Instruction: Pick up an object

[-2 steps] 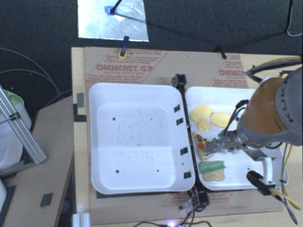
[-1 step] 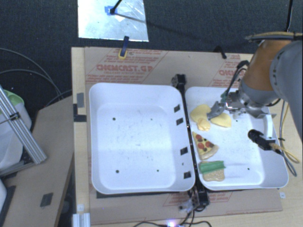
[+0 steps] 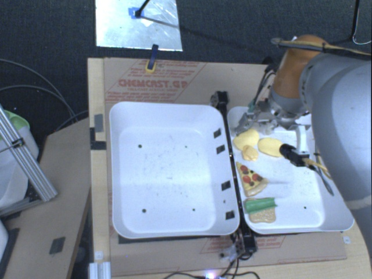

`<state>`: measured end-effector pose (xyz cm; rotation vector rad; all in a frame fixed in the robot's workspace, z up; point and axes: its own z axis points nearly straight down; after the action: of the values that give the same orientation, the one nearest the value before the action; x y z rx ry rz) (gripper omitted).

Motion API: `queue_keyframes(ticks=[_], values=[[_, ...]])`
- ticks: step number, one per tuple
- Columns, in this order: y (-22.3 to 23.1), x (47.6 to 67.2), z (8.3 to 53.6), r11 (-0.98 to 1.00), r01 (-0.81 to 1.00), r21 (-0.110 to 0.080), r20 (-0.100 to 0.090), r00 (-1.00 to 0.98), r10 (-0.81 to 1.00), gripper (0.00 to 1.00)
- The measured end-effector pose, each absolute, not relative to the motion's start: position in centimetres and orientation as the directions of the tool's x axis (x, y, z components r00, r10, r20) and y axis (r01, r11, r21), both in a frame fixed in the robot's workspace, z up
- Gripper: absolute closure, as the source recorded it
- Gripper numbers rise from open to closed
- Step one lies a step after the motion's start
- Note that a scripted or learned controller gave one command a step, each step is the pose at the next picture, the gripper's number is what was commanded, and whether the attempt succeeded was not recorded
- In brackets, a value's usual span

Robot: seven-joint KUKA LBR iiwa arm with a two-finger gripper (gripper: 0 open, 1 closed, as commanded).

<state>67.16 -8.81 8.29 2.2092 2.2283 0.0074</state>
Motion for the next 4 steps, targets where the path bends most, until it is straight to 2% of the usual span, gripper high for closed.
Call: queue_keyframes(ticks=[1,2,3,4], values=[[-8.4,62.7,8.5,0.000,1.000,-0.001,0.001,0.000,1.000,0.00],[-3.7,49.7,18.7,0.004,1.000,-0.007,0.003,-0.004,1.000,0.00],[-0.5,48.8,30.5,0.008,1.000,0.011,0.001,-0.008,1.000,0.00],[-0.7,48.9,31.1,0.010,1.000,0.007,0.000,-0.010,1.000,1.00]])
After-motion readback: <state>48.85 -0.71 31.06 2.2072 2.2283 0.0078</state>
